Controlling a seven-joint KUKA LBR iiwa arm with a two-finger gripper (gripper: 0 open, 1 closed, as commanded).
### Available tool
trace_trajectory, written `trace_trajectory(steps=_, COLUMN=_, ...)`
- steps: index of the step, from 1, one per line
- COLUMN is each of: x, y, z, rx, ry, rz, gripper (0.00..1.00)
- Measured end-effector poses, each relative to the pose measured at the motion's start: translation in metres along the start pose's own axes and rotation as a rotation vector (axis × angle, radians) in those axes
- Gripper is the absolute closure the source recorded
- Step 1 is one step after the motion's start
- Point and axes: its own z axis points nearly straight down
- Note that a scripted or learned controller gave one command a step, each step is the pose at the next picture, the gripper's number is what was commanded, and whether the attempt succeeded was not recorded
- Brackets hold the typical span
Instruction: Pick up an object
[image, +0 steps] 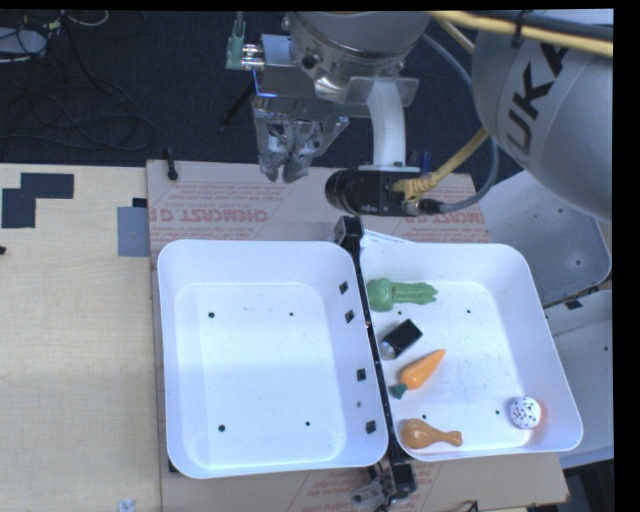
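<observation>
End effector (290, 165) hangs high at about twelve o'clock, above the far edge of the brown printed cardboard sheet (250, 212) and beyond both bins. Its two grey fingers point down, pressed close together, with nothing between them.

Every candidate object lies in the right white plastic bin (545, 330). Along that bin's left side, from far to near, sit a green soft plastic toy with a rounded head (400, 294), a small black block (402, 335), an orange carrot-shaped toy (423, 368), and a tan pear-shaped toy (430, 434) at its six o'clock corner. A white ball with dark speckles (524, 411) rests apart at about four o'clock, near the bin's right wall.

For a clean pick, the speckled ball or the tan toy look easiest, since each has open floor around it. The black block and the orange toy lie close together, so fingers could nudge one while closing on the other. The end effector would need to travel towards five o'clock, spread its fingers before descending, and straddle the narrow width of whatever it targets.

The left white plastic bin (190, 300) sits at nine o'clock of the right one, the two joined by a black clip strip (362, 340). Both rest on the cardboard, which lies on a pale wooden table (70, 340). Beyond the table, dark floor and loose cables (90, 120) are visible.
</observation>
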Motion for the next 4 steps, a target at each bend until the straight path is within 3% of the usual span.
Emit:
trace_trajectory(steps=1, x=0.000, y=-0.075, z=0.000, rx=0.001, ry=0.001, rz=0.001, gripper=1.00)
trace_trajectory(steps=2, x=0.001, y=-0.069, z=0.000, rx=-0.002, ry=0.000, rz=0.002, gripper=1.00)
trace_trajectory(steps=3, x=0.000, y=-0.043, z=0.000, rx=-0.003, ry=0.000, rz=0.005, gripper=1.00)
trace_trajectory(steps=4, x=0.001, y=-0.045, z=-0.009, rx=0.001, ry=-0.002, rz=-0.001, gripper=1.00)
